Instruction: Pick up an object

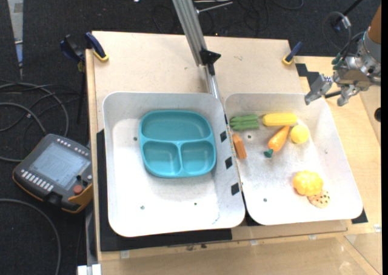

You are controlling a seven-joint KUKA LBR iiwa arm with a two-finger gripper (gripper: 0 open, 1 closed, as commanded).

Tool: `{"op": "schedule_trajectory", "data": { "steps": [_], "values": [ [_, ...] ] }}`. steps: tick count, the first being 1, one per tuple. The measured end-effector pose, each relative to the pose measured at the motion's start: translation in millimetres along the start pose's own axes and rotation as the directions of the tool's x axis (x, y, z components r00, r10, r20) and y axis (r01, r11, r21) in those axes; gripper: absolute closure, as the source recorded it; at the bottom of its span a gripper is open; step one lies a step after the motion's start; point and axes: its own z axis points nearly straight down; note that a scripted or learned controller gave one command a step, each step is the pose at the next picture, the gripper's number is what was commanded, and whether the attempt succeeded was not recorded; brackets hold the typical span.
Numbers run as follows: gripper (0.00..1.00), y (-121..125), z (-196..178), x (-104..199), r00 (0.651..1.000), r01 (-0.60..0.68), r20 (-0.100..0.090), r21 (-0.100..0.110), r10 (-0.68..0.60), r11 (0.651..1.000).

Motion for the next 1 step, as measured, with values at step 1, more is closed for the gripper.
{"op": "schedule_trajectory", "data": {
  "steps": [1],
  "values": [
    [0.0, 0.0, 0.0, 0.1, 1.0, 0.0, 0.0, 0.0, 0.0, 1.0]
  ]
}}
